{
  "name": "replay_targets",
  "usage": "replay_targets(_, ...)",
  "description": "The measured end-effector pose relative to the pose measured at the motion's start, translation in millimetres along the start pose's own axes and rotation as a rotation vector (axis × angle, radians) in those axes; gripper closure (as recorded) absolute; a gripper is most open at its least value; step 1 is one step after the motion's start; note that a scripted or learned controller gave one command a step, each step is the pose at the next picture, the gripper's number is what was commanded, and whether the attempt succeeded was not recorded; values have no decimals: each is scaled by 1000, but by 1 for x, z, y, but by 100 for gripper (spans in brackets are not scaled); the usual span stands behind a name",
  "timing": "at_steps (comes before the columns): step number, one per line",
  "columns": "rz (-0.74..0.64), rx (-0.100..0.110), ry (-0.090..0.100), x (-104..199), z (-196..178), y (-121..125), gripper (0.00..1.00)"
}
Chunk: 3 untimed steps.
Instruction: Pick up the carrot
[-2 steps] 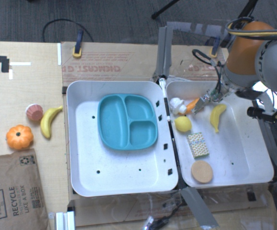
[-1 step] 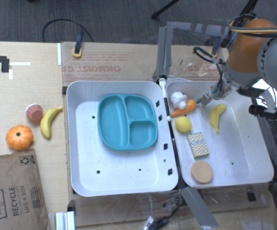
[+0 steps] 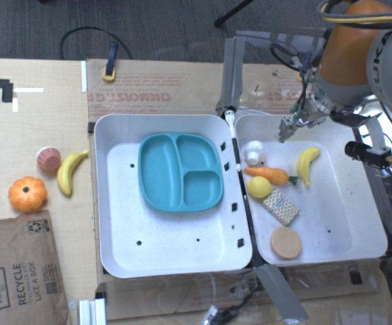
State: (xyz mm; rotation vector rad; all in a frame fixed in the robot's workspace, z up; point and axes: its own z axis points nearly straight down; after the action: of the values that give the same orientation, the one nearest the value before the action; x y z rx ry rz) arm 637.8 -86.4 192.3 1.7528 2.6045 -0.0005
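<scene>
The left bin [image 3: 114, 202] holds a teal divided plate [image 3: 181, 170], while the right bin [image 3: 344, 229] holds the carrot [image 3: 267, 174] between a lemon [image 3: 258, 187] and a white garlic bulb [image 3: 253, 154], a banana [image 3: 307, 164] beside it, the claw [image 3: 287, 128] hovering above, grip state unclear.

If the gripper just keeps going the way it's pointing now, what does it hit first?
The gripper points down and toward the left. Straight on, it would likely meet the white garlic-like item or bare floor of the right bin beside it, before the carrot. Depth is unclear from this slanted view.
</scene>
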Motion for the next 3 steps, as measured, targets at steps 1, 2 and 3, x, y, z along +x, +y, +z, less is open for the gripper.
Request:
replay_targets(1, -257, 0, 1, -5, 100, -38, 100)
replay_targets(2, 41, 2, 2, 9, 100, -62, 100)
replay_targets(3, 211, 1, 0, 1, 101, -37, 100)
